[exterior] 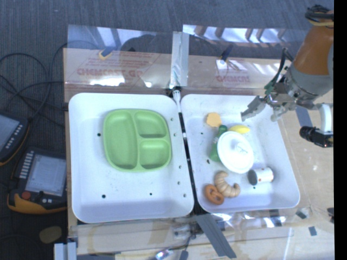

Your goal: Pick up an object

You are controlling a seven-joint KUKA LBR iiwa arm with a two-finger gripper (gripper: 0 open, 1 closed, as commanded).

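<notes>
The gripper (pixel 265 108) is seen at the frame's upper right, fingers spread apart and holding nothing; the objects are clustered in the right bin (pixel 282 145), around the white lid (pixel 236 151); a crowded grasp could slip.

The divided tray (pixel 137 139) lies in the left bin (pixel 81 161); the right bin (pixel 282 161) holds a round lid (pixel 235 151) at its middle — a small cup (pixel 261 175) just right, a pretzel (pixel 222 187) in front

overhead, slanted, both bins (pixel 76 161), perhaps mid-distance
</notes>
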